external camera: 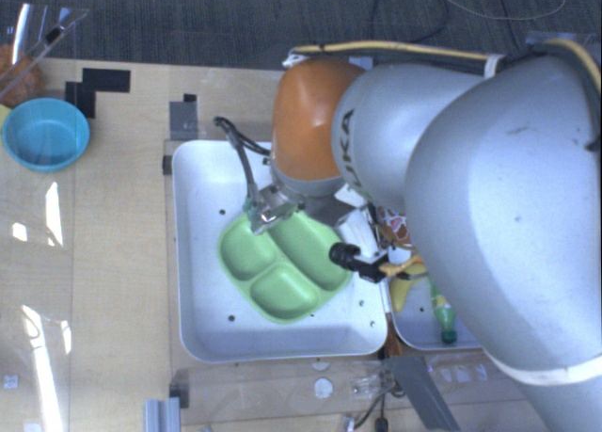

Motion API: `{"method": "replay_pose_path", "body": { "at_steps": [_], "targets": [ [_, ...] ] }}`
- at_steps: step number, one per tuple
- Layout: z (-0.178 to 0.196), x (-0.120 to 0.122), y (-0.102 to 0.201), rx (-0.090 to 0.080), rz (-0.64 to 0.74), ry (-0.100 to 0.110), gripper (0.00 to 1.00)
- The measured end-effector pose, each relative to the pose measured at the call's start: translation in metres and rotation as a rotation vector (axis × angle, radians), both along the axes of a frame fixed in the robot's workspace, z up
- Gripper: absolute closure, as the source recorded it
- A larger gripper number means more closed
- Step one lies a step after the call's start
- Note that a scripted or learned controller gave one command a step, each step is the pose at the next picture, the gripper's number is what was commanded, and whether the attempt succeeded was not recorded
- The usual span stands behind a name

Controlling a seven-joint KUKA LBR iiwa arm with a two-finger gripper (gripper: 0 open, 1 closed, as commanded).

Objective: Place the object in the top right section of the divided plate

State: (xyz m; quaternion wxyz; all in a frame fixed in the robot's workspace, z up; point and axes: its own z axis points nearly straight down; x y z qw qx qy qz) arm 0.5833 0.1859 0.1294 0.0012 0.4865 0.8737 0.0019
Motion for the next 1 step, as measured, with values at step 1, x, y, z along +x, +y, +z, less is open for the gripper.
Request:
{"method": "replay_pose_path", "body": {
  "at_steps": [1],
  "targets": [
    [-0.0202, -0.0389, -0.0061, 0.017, -0.012, -0.029, 1.00]
  ]
}}
